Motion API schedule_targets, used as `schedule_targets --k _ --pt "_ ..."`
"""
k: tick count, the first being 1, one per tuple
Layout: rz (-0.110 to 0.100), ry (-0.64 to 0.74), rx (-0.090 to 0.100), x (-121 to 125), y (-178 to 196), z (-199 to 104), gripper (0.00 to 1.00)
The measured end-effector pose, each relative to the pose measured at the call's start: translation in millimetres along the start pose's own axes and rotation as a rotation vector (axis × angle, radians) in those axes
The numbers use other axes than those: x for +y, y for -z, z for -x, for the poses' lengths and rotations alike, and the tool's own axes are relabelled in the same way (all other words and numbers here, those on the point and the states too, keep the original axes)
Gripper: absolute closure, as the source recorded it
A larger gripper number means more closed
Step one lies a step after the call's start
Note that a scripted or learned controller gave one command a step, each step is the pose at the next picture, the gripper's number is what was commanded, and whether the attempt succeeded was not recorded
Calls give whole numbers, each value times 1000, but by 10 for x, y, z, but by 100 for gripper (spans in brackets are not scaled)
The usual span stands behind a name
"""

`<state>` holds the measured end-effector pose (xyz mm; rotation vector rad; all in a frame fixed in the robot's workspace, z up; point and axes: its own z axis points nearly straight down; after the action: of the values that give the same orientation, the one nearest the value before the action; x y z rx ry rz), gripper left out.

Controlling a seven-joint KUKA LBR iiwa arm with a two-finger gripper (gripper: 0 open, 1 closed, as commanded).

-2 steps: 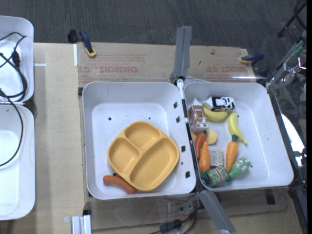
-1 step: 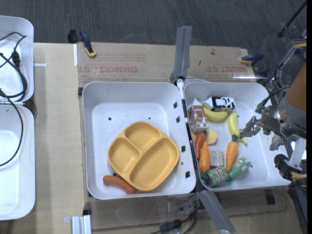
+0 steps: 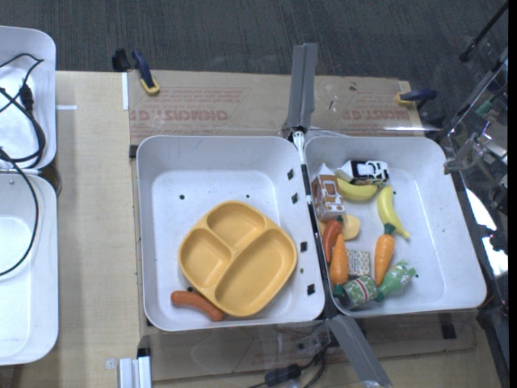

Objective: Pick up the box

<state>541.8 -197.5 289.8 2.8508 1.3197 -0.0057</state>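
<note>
In the camera view, the small brown and white cardboard box stands in the right white bin, against its left wall, touching a yellow banana. Whether the gripper is spread or pressed together, I cannot tell. It should descend straight and avoid the wall.

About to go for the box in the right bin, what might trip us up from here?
The small brown and white box sits tight against the right bin's left wall, leaving little finger room on that side. A yellow banana touches its right edge and an orange carrot lies just below it, so a grasp may catch or push them instead.
</note>
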Motion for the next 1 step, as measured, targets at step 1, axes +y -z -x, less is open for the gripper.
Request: schedule_targets --k 1 --pt "-4 -310 -1 -894 -1528 -267 0"
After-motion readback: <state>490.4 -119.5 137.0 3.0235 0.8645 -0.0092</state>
